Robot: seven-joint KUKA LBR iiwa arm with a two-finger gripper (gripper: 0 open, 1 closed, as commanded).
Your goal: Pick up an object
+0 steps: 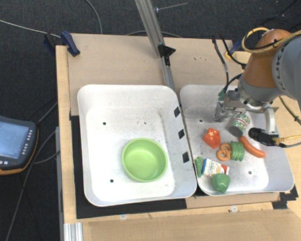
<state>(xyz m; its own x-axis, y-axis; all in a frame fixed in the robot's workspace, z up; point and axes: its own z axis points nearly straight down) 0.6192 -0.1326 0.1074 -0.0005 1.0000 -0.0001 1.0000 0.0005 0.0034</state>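
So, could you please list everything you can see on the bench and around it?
bowl: one, lime green, left bin
can: one, green-labelled, right bin, under the gripper
toy pepper: one, red, right bin
pretzel: one, orange, right bin
toy carrot: one, orange, right bin
carton: one, white, multicoloured print, right bin
green toy: one, right bin's front
pendant: one, orange, floor left
gripper: one, grey, over the can

- Left bin (90,104): open all round the green bowl (144,159).
- Right bin (276,177): toys (226,152) crowd centre to 7 o'clock; free at 11 o'clock.
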